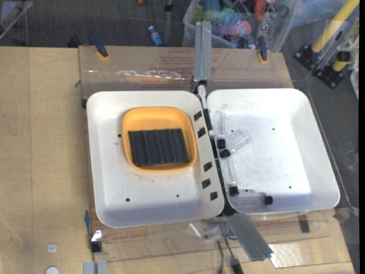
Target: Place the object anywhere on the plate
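An orange, rounded-square plate (pixel 155 115) lies in the left white bin (pixel 108 181), toward its back middle. A black ribbed rectangular object (pixel 158 147) rests flat on the plate. It covers most of the plate's floor and reaches close to the front rim. Nothing touches the object.
The right white bin (pixel 291 153) holds clear tubes with black caps, near its left wall (pixel 232 141) and along its front edge (pixel 251 198). A divider with black clips (pixel 206 147) runs between the bins. A box of colourful clutter (pixel 245 10) stands beyond the bench.
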`<act>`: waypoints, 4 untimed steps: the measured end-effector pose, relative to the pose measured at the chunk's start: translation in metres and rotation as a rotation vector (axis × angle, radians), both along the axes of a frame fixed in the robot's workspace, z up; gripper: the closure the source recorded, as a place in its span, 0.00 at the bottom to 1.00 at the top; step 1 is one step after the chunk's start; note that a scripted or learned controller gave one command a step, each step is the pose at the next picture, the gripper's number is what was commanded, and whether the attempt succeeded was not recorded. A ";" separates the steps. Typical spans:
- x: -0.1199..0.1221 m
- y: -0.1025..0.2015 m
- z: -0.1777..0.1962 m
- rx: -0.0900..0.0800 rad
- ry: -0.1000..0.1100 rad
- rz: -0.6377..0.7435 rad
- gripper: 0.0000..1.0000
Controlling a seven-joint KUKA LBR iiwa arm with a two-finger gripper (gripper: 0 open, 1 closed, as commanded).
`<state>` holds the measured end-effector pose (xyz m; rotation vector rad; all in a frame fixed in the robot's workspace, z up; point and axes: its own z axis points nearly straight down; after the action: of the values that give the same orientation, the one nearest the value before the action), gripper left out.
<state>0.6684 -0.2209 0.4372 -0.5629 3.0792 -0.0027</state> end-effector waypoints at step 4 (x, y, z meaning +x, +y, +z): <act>0.000 0.000 -0.001 -0.008 0.000 0.981 1.00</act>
<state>0.6680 -0.2213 0.4365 -1.9478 2.4528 -0.0054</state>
